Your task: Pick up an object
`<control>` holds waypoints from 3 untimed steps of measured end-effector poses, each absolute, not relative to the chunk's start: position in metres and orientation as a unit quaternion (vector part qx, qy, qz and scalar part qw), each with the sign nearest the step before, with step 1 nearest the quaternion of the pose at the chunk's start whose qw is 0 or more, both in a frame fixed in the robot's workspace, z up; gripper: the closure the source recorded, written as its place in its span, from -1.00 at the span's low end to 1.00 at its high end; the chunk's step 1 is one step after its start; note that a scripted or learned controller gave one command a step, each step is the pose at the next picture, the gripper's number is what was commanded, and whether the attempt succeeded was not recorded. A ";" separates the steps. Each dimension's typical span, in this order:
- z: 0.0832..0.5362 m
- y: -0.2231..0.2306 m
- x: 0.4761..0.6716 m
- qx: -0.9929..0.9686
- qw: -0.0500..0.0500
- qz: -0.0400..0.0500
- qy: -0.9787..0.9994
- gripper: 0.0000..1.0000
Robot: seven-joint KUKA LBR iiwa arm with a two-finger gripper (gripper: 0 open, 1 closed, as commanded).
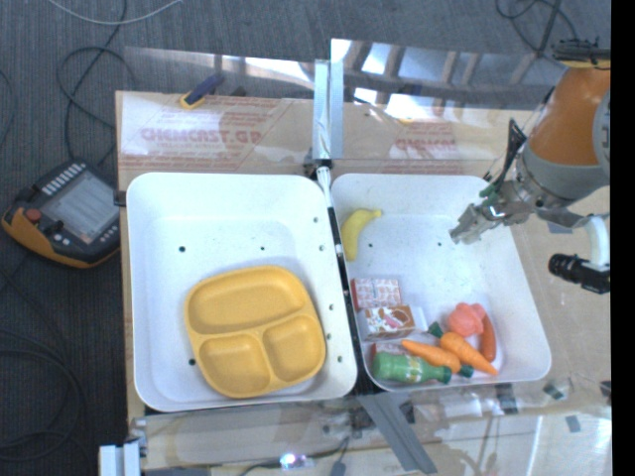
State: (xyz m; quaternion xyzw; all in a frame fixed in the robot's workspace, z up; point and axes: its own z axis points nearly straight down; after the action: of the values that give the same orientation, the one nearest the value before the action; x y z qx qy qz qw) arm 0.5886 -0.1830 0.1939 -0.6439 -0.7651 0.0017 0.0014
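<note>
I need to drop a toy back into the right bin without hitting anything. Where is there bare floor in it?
The right bin is bare in its middle, between the banana and the gripper. Its near end is crowded: snack packets, green bottle, carrots.

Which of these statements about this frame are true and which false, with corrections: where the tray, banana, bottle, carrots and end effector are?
1. The yellow divided tray lies in the left bin. True.
2. The banana lies in the left bin. False: it is in the right bin, at its upper left corner.
3. The end effector is over the right bin, apart from the banana. True.
4. The green bottle stands upright. False: it lies on its side near the right bin's front edge.
5. The carrots are on the yellow tray. False: they lie in the right bin beside the bottle.
</note>
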 end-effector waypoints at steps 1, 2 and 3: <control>0.223 -0.170 0.634 -0.659 0.001 0.002 -0.752 1.00; 0.172 -0.151 0.604 -0.676 0.002 0.003 -0.737 1.00; 0.209 -0.199 0.599 -0.678 0.002 0.002 -0.735 1.00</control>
State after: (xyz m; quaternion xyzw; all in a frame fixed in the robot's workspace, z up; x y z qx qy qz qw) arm 0.5990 -0.1988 0.2092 -0.6781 -0.7349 0.0022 0.0016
